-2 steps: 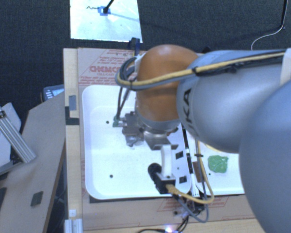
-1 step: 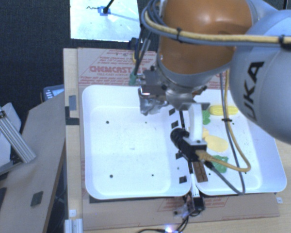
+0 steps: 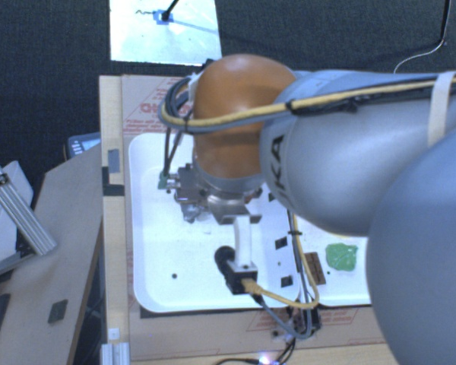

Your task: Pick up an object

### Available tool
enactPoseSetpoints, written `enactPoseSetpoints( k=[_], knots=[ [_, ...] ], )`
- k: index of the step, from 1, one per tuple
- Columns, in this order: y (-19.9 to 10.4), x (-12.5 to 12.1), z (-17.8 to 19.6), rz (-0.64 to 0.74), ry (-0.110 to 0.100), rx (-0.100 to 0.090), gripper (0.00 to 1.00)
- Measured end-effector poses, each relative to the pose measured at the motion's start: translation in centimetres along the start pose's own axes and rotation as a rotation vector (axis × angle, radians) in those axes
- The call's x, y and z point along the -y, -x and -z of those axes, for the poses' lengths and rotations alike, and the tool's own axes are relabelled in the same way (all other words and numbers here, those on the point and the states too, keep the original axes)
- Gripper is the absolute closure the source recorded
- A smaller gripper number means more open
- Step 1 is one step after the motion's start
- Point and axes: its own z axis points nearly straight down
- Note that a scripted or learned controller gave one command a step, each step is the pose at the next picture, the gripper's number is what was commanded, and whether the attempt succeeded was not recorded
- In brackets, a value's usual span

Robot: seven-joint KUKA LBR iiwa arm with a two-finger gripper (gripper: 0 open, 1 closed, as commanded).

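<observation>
The green lump point(image 3: 340, 256) in the white bin point(image 3: 159, 280) looks soft and light, best pinched mid-body; I cannot tell the jaws' state.

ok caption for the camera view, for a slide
Grey arm bent over a white bin, green object lying untouched.

Bright, even overhead light — the white bin point(image 3: 148, 226) glares, shadows are faint, and the near arm point(image 3: 380, 173) looks soft.

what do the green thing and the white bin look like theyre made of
Green lump: looks soft and matte, perhaps foam or sponge, with an uneven outline; too blurred to be sure.
White bin: probably moulded plastic, smooth, with rounded corners and a raised rim.
</observation>
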Motion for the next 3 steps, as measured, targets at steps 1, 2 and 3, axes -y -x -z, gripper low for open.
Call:
enactPoseSetpoints(
  k=[1, 2, 3],
  knots=[
    [0.2, 0.9, 13.1, 0.002, 0.017, -0.008, 1.0],
    [0.4, -7.2, -0.1, -0.005, 0.002, 0.003, 1.0],
    [0.5, -4.2, 12.8, 0.001, 0.016, -0.007, 1.0]
  ],
)
